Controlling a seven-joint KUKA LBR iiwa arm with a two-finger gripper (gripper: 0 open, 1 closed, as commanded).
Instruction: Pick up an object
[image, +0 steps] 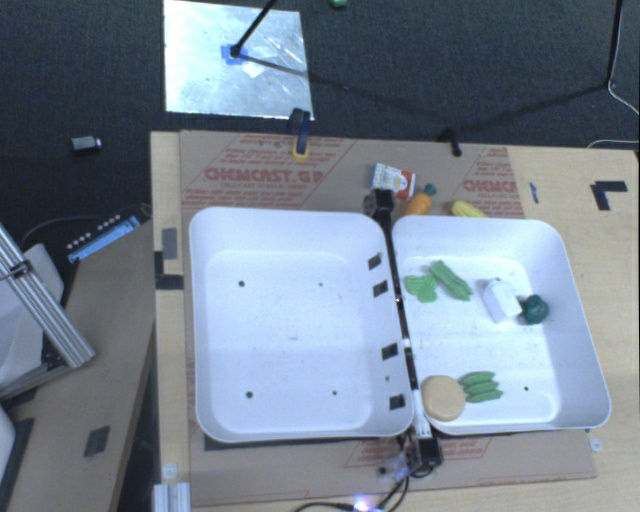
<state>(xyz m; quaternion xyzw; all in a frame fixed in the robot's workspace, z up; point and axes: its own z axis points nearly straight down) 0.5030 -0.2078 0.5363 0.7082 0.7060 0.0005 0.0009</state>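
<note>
Two shallow white bins side by side on a printed cardboard sheet (260, 170). Left bin (200, 232) at 9 o'clock of the bench, right bin (562, 245) at 3 o'clock, inner rims touching along a row of dark clips.

All pickable objects inside the right bin:
- light green pod pieces (438, 282) toward 11 o'clock of its floor;
- white block (497, 298) near centre, tilted, touching a dark green round object (534, 309) at its 3 o'clock;
- tan disc (443, 397) at 7 o'clock, against the front wall;
- green bean cluster (481, 386) just beside the disc, at its 3 o'clock.

Beyond the bins' far rim, at 12 o'clock, on the cardboard: white-and-red item (391, 180), orange piece (418, 204), yellow piece (466, 210).

End-effector state: cannot tell.
</note>
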